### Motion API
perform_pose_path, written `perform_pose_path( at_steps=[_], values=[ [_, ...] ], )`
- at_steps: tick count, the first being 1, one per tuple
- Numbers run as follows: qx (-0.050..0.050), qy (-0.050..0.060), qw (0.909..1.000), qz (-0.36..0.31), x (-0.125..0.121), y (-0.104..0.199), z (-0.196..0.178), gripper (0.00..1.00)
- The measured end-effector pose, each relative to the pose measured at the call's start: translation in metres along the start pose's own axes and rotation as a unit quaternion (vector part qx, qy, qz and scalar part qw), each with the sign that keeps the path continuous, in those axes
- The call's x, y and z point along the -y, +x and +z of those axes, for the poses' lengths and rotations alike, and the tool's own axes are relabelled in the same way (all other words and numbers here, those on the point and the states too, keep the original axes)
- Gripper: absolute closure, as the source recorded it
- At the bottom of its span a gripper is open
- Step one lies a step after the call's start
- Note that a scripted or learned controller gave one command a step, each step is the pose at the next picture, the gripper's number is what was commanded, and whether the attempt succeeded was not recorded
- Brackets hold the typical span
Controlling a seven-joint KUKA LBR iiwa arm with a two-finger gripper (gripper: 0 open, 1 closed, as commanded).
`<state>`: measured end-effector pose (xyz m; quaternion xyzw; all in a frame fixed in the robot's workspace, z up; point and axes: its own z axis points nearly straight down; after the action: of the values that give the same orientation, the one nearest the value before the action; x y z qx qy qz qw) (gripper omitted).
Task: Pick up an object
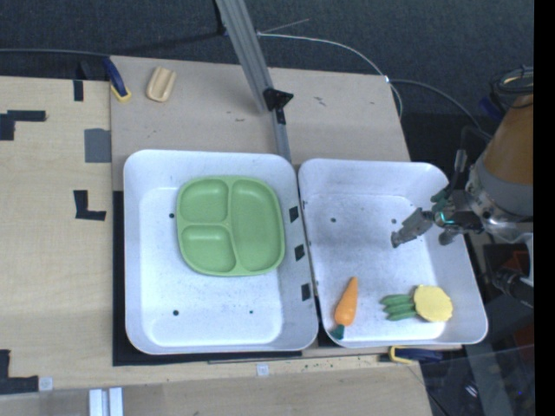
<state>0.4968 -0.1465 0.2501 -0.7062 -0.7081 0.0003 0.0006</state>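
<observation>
Wooden bench [217, 111] under a dark floor backdrop, black tape marks [87, 204] on the lighter board at 9 o'clock. Small tan block [160, 84] at 11 o'clock on the bench, a blue-and-yellow clip [116, 78] just beside it to the left. Grey metal pole [247, 46] slants down from 12 o'clock and ends between the two bins. Left white bin [147, 319] carries a green divided plate [231, 225], three compartments, lying flat in the bin's upper half. Right white bin [364, 185] touches the left one along the middle seam. Toy carrot [347, 301] lies at 6 o'clock in the right bin, orange body tilted, green tip down near the front wall. At 5 o'clock in that bin, a green pea-pod piece [399, 306] touches a yellow round object [433, 303] on its right. Gripper [416, 225] sits at 3 o'clock of the right bin, above the floor, well apart from the carrot and the yellow piece; nothing visible between its fingers, and open or closed cannot be told. Grey arm with orange band [512, 150] comes in at the right edge.
</observation>
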Motion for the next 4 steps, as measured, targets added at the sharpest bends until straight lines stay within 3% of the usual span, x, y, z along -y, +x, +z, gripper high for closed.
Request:
perform_pose_path(
  at_steps=[1,4],
  values=[
    [0.000,0.000,1.0000,0.000,0.000,0.000,0.000,0.00],
    [-0.001,0.003,1.0000,0.001,0.009,0.000,0.158,0.00]
  ],
)
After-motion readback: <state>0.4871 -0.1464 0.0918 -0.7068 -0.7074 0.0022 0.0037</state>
